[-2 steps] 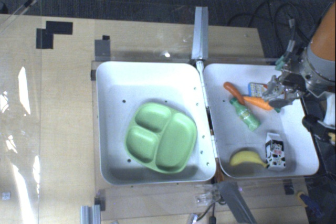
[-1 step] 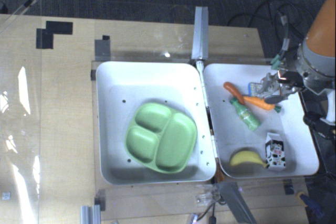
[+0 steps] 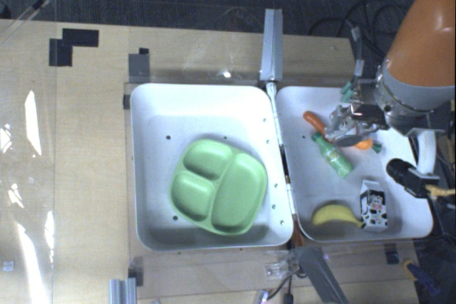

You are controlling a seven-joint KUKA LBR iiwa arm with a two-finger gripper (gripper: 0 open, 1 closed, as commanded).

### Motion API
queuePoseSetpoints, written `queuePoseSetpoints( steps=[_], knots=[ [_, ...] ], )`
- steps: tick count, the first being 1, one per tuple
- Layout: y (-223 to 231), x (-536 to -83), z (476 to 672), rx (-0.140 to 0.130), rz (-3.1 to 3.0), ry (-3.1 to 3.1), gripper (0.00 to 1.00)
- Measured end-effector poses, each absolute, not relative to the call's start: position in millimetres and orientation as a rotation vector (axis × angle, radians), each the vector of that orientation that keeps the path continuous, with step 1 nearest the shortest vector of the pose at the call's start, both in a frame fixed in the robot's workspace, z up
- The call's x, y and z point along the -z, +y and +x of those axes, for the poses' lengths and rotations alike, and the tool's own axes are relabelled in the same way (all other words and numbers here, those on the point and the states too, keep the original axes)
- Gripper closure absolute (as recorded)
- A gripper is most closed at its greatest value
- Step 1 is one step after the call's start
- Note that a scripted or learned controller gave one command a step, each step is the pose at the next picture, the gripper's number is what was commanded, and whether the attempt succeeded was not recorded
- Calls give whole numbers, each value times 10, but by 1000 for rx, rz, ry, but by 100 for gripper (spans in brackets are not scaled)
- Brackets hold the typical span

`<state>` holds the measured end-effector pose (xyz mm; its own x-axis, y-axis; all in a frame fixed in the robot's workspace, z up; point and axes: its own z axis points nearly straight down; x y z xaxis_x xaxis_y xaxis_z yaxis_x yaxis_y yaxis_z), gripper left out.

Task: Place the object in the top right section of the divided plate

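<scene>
While the green divided plate sits bare in the left bin, my jaws hover over the carrot; I cannot tell their state. Nothing is moved yet.

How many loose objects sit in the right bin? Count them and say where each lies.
4. A carrot near the upper left, a green bottle at the middle, a banana at the lower edge, a small carton beside it. The gripper may hide more.

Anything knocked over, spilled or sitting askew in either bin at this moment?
Nothing spilled or damaged. The green divided plate sits rotated in the left bin, not square to its walls. In the right bin, the green bottle lies on its side near the gripper, and the small carton sits tilted beside the banana.
</scene>
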<state>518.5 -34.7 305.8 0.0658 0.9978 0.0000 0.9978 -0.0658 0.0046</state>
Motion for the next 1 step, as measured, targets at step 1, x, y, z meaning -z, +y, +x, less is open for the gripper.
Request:
queuePoseSetpoints(
  steps=[1],
  knots=[
    [370,-3548,5309,-11,2255,2179,100]
  ],
)
